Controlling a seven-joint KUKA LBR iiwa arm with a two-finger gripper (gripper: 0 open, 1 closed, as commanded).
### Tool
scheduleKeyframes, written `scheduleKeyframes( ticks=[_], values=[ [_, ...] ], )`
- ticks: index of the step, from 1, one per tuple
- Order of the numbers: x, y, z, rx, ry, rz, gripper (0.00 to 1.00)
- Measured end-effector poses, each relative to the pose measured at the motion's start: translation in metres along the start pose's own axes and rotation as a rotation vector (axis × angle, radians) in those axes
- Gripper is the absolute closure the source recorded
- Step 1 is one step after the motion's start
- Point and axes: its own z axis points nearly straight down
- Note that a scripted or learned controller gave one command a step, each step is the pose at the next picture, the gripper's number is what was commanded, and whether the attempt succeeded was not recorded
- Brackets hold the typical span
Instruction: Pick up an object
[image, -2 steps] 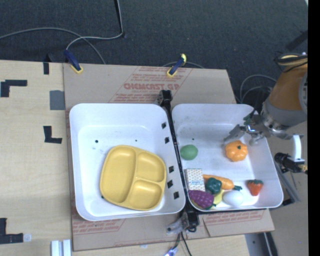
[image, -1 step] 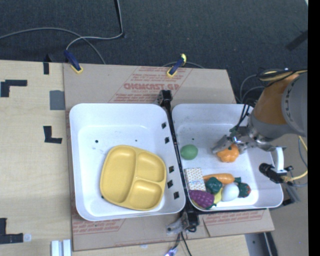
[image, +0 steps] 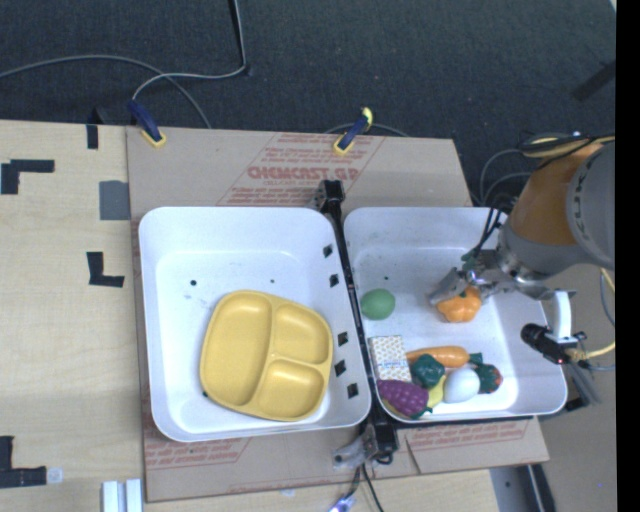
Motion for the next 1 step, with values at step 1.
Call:
scheduleKeyframes(
  ticks=[1],
  values=[
    [0.0764,0.0101,0.0105,-0.002,0.003,-0.002,1.00]
  ],
)
